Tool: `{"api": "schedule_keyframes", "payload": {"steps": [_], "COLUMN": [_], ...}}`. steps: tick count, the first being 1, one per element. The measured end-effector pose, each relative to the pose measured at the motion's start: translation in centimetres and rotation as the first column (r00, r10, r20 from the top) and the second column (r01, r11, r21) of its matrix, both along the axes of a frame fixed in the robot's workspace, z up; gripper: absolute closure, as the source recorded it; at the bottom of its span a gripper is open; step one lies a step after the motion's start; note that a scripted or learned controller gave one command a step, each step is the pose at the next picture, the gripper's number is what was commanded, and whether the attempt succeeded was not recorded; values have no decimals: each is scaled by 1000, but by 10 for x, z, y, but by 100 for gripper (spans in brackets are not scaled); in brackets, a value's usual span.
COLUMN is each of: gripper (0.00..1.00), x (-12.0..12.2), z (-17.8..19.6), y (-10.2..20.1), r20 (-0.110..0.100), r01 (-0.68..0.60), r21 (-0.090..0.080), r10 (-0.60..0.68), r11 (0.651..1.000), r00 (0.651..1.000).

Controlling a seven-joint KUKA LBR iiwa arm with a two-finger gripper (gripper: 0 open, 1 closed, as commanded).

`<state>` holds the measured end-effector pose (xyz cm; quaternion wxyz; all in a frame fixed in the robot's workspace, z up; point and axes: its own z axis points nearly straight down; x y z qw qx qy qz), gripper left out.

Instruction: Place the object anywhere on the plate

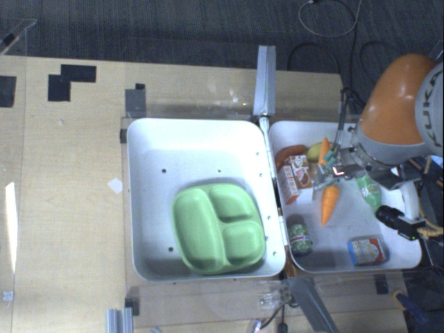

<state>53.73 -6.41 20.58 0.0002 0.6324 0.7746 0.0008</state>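
The end effector (pixel 333 171) sits over the right bin (pixel 409 259), its grip hard to make out. Just below lies the orange carrot (pixel 329 204) (tapered, tip downward); the green plate (pixel 218 226) occupies the left bin (pixel 149 186).

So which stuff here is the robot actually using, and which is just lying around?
For the job:
- green plate, in the left bin
- gripper, over the right bin
- carrot, just below the gripper; probably the object, though I can't tell that it is held

Just lying about:
- red snack packet
- small can
- blue tin
- green bottle
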Motion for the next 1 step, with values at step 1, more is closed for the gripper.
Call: {"api": "schedule_keyframes", "payload": {"steps": [1], "gripper": [100], "x": [-11], "z": [6], "y": [83], "r20": [-2], "r01": [-146], "r21": [-1], "r10": [146], "r11": [989], "r00": [989]}}
